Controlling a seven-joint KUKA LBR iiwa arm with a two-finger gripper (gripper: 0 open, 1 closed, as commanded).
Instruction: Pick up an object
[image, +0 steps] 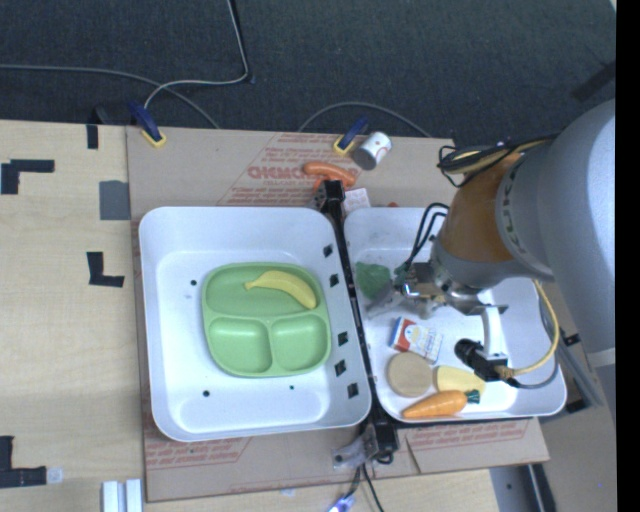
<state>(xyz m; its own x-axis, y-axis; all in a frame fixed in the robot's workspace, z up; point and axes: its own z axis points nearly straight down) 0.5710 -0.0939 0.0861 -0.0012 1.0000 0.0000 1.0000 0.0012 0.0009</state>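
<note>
Camera view: I look down on my two bins. In the right bin (545, 405), at its near edge, I see a carrot (436, 404). Just behind it lie a round tan disc (408, 375) and a yellow piece (457, 378), then a small white carton with red and blue print (415, 338). A green object (374, 277) sits by the divider side, deeper in. The gripper (420, 288) hangs over this bin's middle (whether it is closed I cannot tell). In the left bin (165, 300) a green divided plate (266, 320) carries a banana (284, 286) in its far compartment.
</note>
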